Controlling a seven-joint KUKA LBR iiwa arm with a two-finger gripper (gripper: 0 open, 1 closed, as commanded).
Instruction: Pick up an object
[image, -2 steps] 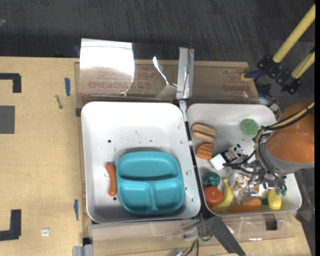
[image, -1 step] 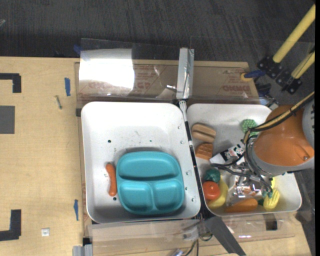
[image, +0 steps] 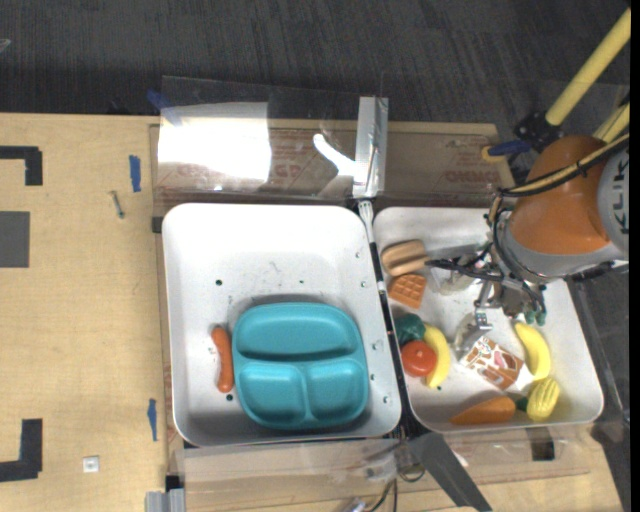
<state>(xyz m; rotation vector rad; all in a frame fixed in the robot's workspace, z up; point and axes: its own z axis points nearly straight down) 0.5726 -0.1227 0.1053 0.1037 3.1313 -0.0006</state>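
Orange-banded arm hangs over the right bin (image: 585, 400); hand (image: 487, 318) sits just above the printed packet (image: 492, 362), w/ bananas (image: 533, 348) beside it. Finger state: can't tell. Best approach prob. straight down, centred on packet, clear of the tomato (image: 418, 357).

teal tray (image: 298, 375), orange sausage (image: 224, 358), yellow banana (image: 533, 349), white bins (image: 190, 240)
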